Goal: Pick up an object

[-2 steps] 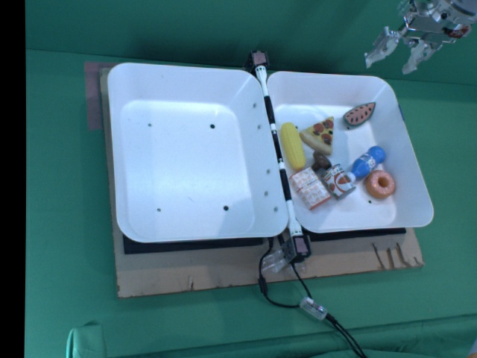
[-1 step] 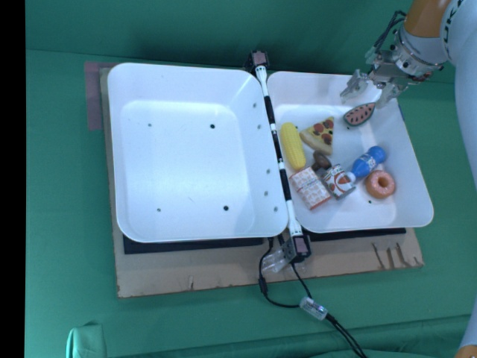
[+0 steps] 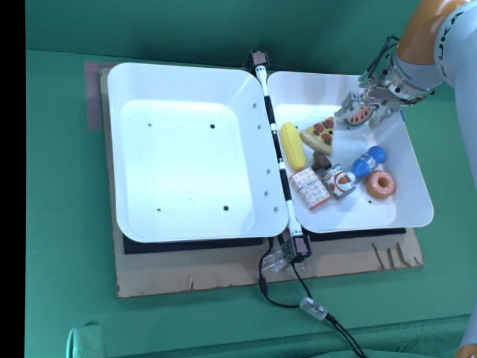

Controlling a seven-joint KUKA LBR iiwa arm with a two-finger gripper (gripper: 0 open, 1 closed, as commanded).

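Two shallow white bins sit side by side. The left bin [image 3: 186, 155] shows a bare white floor. The right bin [image 3: 414, 200] holds, around its centre: a corn cob [image 3: 291, 146] at 9 o'clock, a pizza slice [image 3: 319, 133] at 11 o'clock, a blue-capped bottle [image 3: 368, 160] near the middle, a doughnut [image 3: 380, 184] at 4 o'clock, a checkered box [image 3: 310, 188] at 7 o'clock, and a small carton [image 3: 340, 182] just beside it. At 1 o'clock the gripper [image 3: 367, 115] has its fingers closed around a watermelon slice [image 3: 361, 115].
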